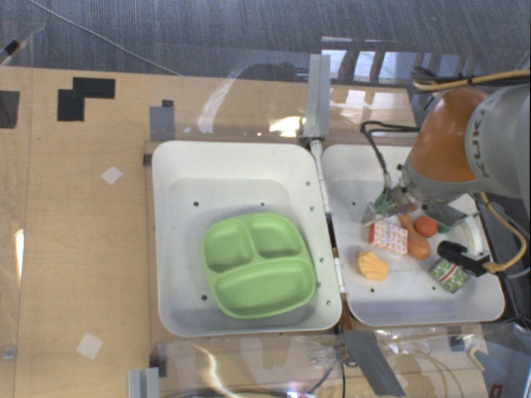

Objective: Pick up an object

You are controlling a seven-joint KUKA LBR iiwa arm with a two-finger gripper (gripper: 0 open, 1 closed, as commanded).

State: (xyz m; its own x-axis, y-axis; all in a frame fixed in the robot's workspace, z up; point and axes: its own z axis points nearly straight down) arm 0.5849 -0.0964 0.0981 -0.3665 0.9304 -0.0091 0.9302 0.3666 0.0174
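A: Straight to the pincer (383, 207): down low inside the right-hand shallow white bin (415, 301), over its left half, at the end of the grey arm with the orange band (448, 143).

B: Open or closed?

A: Can't tell from up here, tucked under the wrist as it is. Can't tell about any hold either.

B: Closest to it?

A: Just below it in the view, a small white box with red print (388, 237), lying flat on the bin floor. Touching the pincer or just short of it, too tight to call.

B: And to the right of that box?

A: A round red tomato-like ball (426, 225) and, right beside it, an orange carrot-shaped piece (419, 247), both close against the box's right side.

B: Further out?

A: Lower in the view, a yellow wedge-like chunk (373, 265), just beside the box. Off toward the lower right corner, a small green, red and white carton (450, 278), tilted.

B: Over in the other bin?

A: In the left-hand white bin (166, 222), a light green plastic plate with three compartments (259, 264), flat on the floor. Both bins side by side on the pale wooden surface (75, 222), with black square marks (83, 96) at its far left.
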